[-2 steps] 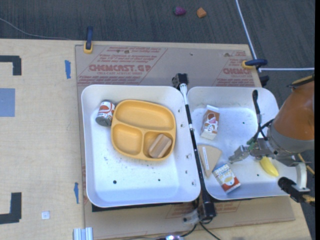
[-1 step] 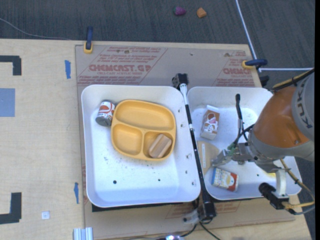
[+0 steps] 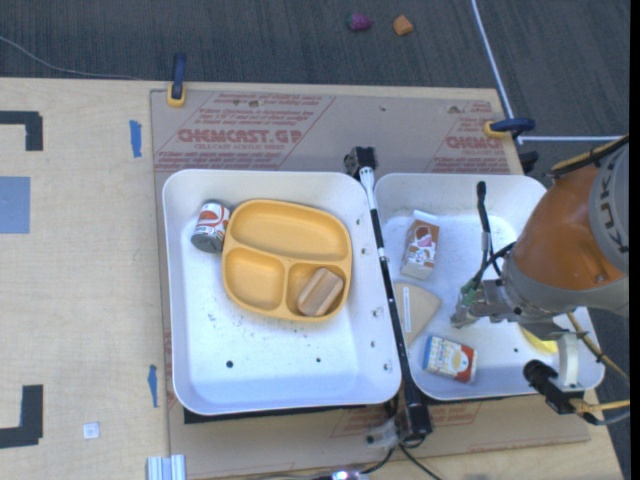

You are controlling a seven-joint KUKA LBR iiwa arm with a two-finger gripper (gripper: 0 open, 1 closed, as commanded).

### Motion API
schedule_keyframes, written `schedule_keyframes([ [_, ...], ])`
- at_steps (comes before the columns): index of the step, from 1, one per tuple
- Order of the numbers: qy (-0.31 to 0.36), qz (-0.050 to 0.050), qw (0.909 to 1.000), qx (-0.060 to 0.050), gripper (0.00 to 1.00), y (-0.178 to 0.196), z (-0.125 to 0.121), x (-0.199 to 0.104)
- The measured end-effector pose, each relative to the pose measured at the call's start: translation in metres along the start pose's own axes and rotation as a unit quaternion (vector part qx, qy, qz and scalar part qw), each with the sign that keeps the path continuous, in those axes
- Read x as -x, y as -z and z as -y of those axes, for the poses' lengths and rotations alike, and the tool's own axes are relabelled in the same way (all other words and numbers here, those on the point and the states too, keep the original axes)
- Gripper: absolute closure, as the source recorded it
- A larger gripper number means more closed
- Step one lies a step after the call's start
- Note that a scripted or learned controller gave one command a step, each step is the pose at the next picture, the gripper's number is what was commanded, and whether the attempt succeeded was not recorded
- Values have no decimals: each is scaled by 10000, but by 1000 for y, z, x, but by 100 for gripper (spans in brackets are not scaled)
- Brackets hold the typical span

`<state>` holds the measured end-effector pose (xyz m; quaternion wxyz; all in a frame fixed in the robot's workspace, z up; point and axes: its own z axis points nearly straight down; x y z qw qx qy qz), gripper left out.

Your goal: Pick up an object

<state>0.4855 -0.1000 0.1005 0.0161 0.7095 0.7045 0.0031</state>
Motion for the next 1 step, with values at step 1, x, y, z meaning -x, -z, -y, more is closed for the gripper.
schedule_keyframes([
  [1, 1, -1, 10000, -3, 0, 0, 0, 0],
])
